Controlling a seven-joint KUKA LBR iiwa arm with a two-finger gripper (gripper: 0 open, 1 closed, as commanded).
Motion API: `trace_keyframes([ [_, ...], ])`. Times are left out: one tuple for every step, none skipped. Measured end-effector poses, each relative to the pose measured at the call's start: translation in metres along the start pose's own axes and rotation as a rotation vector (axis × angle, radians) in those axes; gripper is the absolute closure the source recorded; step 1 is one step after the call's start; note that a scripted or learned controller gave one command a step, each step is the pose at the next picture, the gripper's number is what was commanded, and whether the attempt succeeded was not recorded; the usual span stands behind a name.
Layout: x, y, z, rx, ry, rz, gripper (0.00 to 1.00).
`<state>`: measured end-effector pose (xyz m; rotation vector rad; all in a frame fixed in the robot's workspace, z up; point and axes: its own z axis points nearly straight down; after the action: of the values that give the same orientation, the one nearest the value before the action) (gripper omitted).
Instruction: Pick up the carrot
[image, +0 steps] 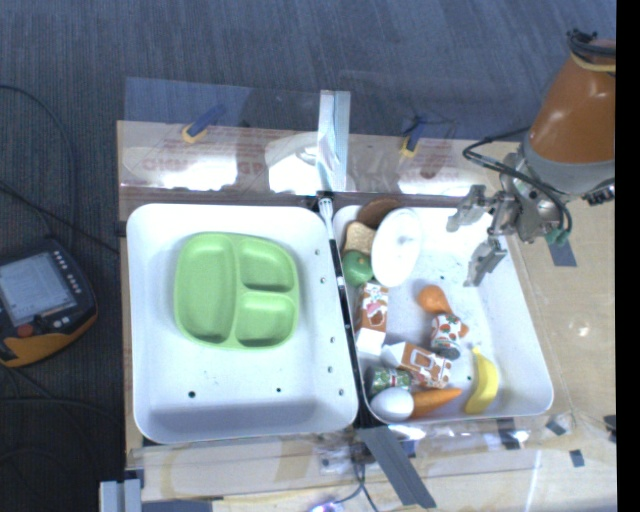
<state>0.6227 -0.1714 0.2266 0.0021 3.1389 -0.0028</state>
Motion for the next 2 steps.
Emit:
trace_keyframes([
  [0.011,0.026,0.125,-0.003,0.009,-0.122,0.00],
  [0.010,0.046,0.133,0.021,-0.014,0.014,0.00],
])
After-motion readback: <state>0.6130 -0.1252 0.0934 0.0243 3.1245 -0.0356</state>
